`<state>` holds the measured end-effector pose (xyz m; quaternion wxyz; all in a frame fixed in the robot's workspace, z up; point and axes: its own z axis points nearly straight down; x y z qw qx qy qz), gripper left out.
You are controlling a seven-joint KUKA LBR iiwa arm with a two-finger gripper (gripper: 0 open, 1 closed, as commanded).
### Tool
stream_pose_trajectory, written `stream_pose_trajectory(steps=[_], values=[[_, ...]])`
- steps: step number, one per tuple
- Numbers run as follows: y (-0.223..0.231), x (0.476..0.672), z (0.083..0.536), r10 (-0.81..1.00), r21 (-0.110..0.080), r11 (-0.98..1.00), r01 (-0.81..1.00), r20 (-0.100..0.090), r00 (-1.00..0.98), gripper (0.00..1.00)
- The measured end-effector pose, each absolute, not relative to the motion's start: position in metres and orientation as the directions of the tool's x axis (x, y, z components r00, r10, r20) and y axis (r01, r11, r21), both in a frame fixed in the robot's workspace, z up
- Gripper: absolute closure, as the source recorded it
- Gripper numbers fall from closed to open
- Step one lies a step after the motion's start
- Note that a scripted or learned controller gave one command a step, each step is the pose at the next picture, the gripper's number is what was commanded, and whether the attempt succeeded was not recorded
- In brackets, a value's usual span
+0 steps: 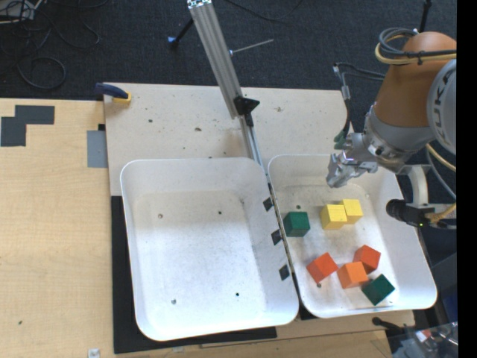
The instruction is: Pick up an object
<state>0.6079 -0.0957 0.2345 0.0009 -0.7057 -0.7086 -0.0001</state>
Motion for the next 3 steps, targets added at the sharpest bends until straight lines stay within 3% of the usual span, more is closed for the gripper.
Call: stream_pose_trajectory(steps=[3], values=[[0.056, 0.626, 0.234, 1.0, -0.005, 0.004, 1.0, 0.002, -0.004, 1.0]])
